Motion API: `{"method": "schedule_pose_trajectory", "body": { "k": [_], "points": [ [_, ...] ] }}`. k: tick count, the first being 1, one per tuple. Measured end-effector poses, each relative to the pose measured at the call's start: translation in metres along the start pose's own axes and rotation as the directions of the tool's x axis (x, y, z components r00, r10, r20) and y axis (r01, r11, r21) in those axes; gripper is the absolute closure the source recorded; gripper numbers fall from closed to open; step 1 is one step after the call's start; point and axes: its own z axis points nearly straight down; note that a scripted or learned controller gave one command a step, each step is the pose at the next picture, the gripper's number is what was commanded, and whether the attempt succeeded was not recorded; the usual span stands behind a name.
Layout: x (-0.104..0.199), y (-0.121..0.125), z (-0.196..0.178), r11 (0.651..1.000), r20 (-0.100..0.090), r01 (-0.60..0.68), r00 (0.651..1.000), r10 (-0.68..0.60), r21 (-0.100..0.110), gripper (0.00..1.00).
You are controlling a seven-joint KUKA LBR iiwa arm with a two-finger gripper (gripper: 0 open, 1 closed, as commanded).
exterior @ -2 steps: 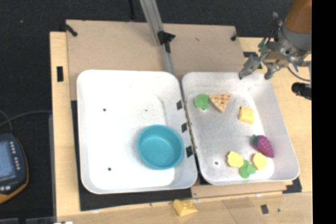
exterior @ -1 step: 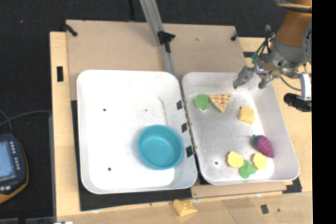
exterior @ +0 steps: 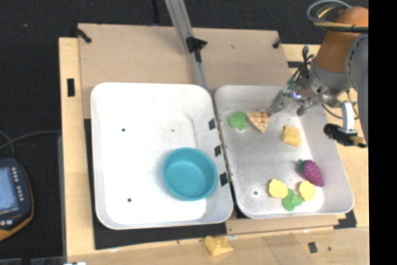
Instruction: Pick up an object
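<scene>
The gripper [exterior: 291,102] hangs over the far end of the right bin [exterior: 245,99], its 2 fingers splayed apart and open, with nothing between them. The nearest candidate is the waffle-patterned wedge [exterior: 259,120], which lies just below and to the left of the jaws, near but not touching them; a green piece [exterior: 238,121] sits just beyond it on the same side. A pale yellow block [exterior: 291,135] lies almost straight below the jaws, slightly farther off. Well away toward the near end of the bin are a purple grape cluster [exterior: 311,172], 2 yellow pieces [exterior: 278,188] and a small green piece [exterior: 291,201]. The teal bowl [exterior: 189,173] sits in the left bin [exterior: 124,102], far to the left of the jaws. These look like light, stiff toy foods, probably smooth plastic and prone to slip or skid on the bin floor. The wedge seems best taken across its 2 straight sides near the wider end, the block across 2 flat parallel faces.
</scene>
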Motion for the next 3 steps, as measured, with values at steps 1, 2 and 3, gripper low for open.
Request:
{"method": "schedule_pose_trajectory", "body": {
  "k": [1,2,3],
  "points": [
    [-0.001,0.001,-0.012,1.000,0.002,0.001,1.000,-0.001,-0.005,1.00],
    [0.001,0.007,-0.058,1.000,-0.002,0.004,1.000,-0.004,-0.003,1.00],
    [0.004,0.009,-0.101,1.000,-0.002,0.005,1.000,-0.005,0.001,1.00]
  ]
}}
